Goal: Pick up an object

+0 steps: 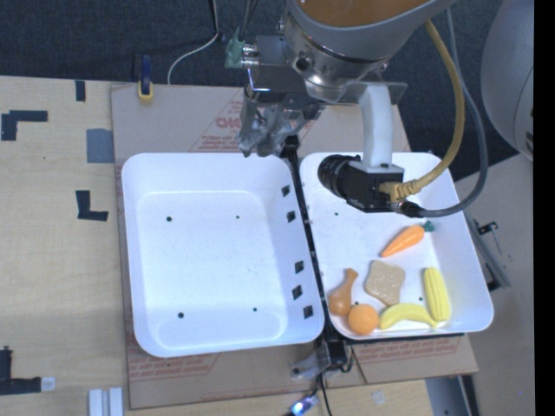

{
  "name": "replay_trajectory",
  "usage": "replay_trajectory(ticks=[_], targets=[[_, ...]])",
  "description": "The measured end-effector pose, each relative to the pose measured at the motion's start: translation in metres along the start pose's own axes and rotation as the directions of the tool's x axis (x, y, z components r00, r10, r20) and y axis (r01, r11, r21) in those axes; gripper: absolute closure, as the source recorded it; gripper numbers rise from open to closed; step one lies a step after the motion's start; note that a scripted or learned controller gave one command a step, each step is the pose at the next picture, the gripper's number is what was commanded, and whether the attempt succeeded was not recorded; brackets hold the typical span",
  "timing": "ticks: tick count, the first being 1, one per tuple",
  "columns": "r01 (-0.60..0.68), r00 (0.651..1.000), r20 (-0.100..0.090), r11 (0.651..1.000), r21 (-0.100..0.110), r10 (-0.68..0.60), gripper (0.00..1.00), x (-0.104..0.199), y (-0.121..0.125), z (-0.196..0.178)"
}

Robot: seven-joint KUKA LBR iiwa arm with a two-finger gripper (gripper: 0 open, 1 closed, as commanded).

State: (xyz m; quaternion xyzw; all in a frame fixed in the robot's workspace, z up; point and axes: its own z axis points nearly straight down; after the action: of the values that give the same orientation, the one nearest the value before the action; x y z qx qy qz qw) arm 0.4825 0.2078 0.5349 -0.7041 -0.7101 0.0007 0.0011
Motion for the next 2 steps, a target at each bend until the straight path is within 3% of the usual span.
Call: replay_trajectory(ticks=[1,2], targets=[[-0.015,1.000,0.003,1.000,-0.002,0.015,1.00,-0.078,0.031,0.000],[-0.011,1.000,0.002,1.000,0.000,0.011,1.00,-0.117,0.045,0.009]])
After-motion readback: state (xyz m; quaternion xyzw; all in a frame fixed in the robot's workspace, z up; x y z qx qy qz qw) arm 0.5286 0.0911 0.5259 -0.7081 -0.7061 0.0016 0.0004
